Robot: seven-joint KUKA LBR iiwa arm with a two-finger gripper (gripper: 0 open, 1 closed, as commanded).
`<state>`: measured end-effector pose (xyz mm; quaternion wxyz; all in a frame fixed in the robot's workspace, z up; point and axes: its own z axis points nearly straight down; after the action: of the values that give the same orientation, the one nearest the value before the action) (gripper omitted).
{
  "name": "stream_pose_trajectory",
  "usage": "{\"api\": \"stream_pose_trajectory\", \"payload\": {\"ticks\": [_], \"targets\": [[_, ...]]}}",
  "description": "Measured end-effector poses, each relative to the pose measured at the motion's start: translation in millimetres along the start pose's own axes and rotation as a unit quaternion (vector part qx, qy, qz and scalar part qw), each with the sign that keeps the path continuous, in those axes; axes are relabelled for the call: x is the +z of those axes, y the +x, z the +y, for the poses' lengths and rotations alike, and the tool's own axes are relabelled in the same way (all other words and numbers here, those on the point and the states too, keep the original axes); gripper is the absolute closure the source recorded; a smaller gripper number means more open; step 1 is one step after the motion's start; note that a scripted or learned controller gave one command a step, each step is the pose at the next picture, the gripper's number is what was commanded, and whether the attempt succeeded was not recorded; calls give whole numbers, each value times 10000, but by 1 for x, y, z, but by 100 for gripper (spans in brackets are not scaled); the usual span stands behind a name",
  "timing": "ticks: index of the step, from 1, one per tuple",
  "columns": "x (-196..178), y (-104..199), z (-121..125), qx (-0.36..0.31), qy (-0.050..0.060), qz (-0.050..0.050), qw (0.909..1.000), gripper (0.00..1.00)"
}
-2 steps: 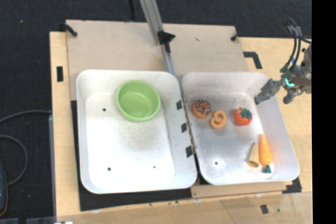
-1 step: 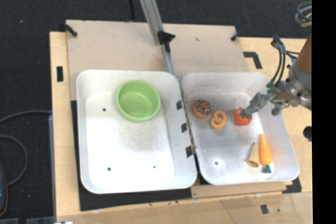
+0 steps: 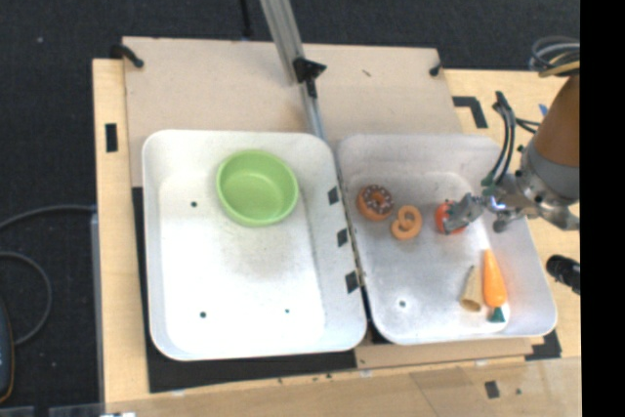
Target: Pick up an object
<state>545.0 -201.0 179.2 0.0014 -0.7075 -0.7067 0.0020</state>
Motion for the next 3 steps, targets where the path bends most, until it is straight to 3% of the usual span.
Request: {"api": "stream_pose_trajectory", "payload": {"ticks": [1,2,3], "targets": [[44,4,1,5,-8,-1,10000,0],[30,3,3,31,-51,-7,10000,100],[-14,0,7,-14,-58,-9,10000,100]]}}
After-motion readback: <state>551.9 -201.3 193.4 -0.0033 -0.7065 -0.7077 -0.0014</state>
